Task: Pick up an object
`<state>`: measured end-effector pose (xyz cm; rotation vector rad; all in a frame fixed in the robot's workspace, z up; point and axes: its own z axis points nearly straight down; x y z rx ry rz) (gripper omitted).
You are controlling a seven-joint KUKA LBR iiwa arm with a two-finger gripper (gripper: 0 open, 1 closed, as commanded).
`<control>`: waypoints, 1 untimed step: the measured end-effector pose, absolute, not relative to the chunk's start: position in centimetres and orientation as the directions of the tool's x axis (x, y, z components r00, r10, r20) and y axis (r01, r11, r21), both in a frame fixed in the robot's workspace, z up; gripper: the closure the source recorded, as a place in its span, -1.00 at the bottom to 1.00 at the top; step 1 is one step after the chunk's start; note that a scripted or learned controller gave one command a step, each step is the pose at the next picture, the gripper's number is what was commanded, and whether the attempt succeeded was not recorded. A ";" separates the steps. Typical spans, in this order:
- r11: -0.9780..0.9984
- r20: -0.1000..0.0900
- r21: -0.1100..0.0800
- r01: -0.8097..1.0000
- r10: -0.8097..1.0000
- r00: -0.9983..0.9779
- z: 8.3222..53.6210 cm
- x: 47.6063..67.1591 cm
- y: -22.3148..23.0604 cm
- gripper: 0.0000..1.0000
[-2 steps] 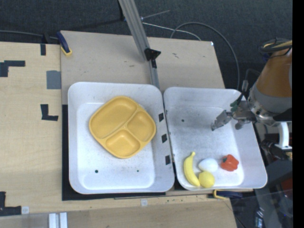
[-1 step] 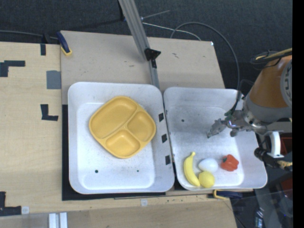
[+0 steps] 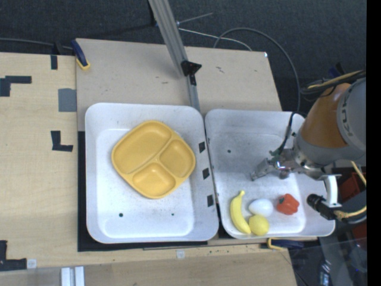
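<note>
Divided plate (image 3: 153, 158) in left bin (image 3: 98, 159); fruit cluster (image 3: 260, 212) in right bin (image 3: 238, 130).

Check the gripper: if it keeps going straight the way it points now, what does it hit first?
The gripper points toward the view's left, over the right bin's bare floor. That line passes above the banana and egg, so first contact is probably the bin floor or the wall between bins; height is unclear.

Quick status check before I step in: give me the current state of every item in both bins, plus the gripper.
Yellow divided plate: flat in the left bin, upright, compartments empty.
Banana: lying in the right bin, near the front edge.
White egg: resting beside the banana.
Lemon: resting below the egg.
Red pepper: resting right of the egg.
Gripper: above the right bin, holding nothing.
</note>
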<state>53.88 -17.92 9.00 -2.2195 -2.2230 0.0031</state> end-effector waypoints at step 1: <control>0.003 0.001 -0.003 1.000 1.000 -0.003 10.1 53.9 -17.8 1.00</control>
